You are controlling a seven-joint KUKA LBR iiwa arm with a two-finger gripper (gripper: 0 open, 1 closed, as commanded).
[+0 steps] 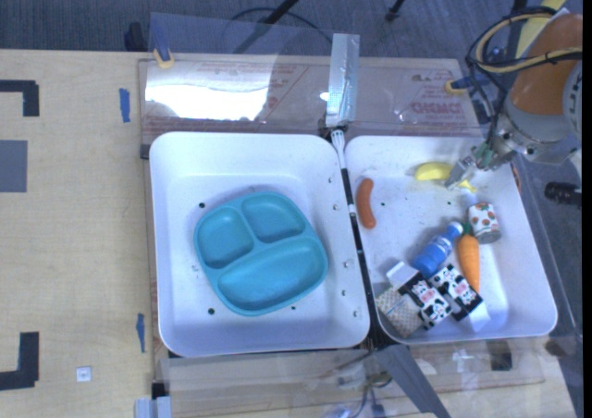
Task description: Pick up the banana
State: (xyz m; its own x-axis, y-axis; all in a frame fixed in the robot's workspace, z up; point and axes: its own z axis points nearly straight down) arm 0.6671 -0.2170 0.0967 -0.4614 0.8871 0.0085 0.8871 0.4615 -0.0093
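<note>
**Claw at the banana's right end, upper part of the right bin**

You find the banana (431,171) lying in the upper middle of the right bin (532,310), on the white floor, a small yellow shape stretched roughly left to right. The gripper (465,172) sits just at its right end, coming down from the arm (546,83) that enters at the upper right of the frame. The claw's tips look to be touching or nearly touching that right end of the fruit, but the spot is small and blurred, so you cannot tell whether the fingers are spread or closed, nor whether any of the banana sits between them. Most of the banana lies clear to the left of the claw.

Below the claw, toward the right wall of the same bin, you see a small round strawberry-patterned piece (482,220), and just under it an orange carrot (470,264) lying lengthwise. Left of the carrot lies a blue bottle (435,250), tilted, and below that a black-and-white cow-patterned carton (442,296) near the bin's lower edge. A reddish sausage (366,202) lies upright in the frame along the bin's left wall, well apart from the banana.

In the left bin (176,176) you have a blue divided plate (262,252) resting near the middle.
</note>
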